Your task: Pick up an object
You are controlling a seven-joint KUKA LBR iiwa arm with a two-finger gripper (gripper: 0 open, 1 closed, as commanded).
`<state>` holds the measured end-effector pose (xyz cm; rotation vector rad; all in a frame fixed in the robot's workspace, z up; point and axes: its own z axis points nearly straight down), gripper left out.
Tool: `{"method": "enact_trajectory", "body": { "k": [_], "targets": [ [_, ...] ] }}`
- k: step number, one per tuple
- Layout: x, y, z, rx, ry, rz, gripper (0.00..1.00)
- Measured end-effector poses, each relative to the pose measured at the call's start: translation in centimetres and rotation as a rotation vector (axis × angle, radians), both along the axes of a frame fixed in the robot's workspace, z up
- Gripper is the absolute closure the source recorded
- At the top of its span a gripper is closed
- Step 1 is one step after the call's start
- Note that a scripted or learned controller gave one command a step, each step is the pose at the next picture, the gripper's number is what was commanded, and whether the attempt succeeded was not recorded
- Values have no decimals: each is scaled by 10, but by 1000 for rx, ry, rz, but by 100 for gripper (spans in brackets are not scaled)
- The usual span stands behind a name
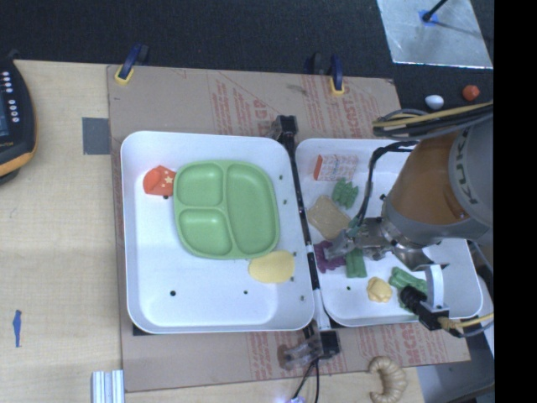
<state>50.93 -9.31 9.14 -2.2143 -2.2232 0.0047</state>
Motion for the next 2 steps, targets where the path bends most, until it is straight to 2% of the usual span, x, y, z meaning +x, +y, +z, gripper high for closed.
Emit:
{"method": "enact_trajectory", "body": {
  "k": [1,2],
  "targets": [
    [1,0,12,1,-1,2,100],
    [1,0,11,1,-1,2,0]
  ]
}}
